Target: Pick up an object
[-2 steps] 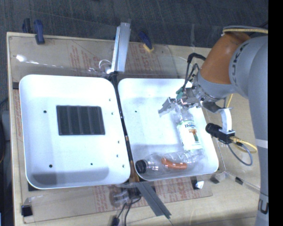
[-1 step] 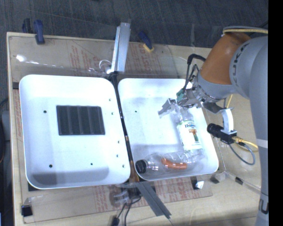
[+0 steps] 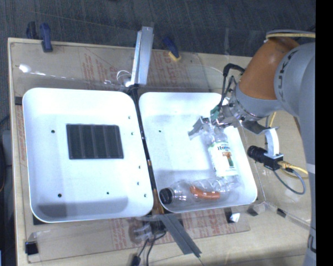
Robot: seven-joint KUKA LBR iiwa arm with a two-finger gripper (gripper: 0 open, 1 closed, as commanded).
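A clear plastic bottle [image 3: 222,158] with a white label lies in the right bin [image 3: 172,143], along its right side. Its neck end points up toward my gripper [image 3: 208,126], which sits low over that end, at or just above the bottle's top. A second clear bottle [image 3: 202,191] with a black cap and something orange inside lies along the same bin's near wall. Flat in the middle of the left bin [image 3: 39,165] rests a dark grey ribbed panel [image 3: 94,141]. The arm comes in from the right, its orange band above the bin's right rim.
A metal bar [image 3: 142,53] stands at the back between the bins. Blue clamps [image 3: 45,37] hold the board's far edge. A black connector [image 3: 258,153] and cables [image 3: 291,173] hang just outside the right bin's right wall. The right bin's left half is bare floor.
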